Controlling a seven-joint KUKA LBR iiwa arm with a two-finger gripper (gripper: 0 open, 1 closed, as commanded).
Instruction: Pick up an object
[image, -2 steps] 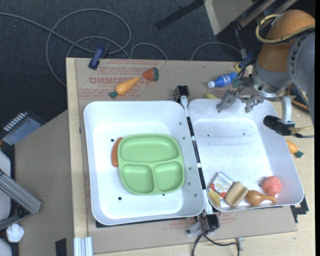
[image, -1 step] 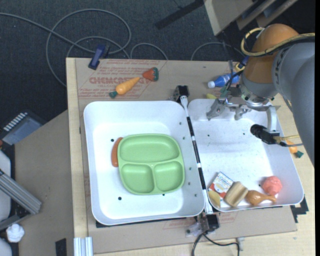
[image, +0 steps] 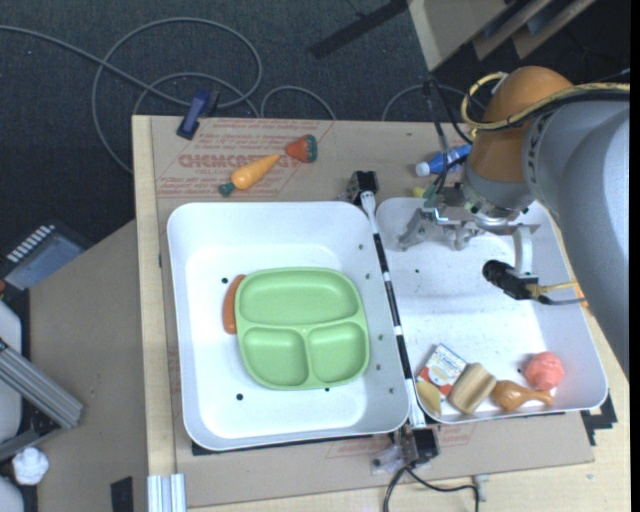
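Green three-compartment plastic plate lies in the left shallow white bin, with an orange-red piece tucked at the plate's left edge. The arm's gripper hangs up and to the right of the plate, over the right shallow white bin; its jaws stand apart with nothing between them.

Candidate objects sit to the lower right of the plate, well apart from the gripper:
- a small white, red and yellow packet
- a tan cylinder
- an orange-brown curved piece
- a pink lump

An orange toy carrot rests on the bench above the plate.
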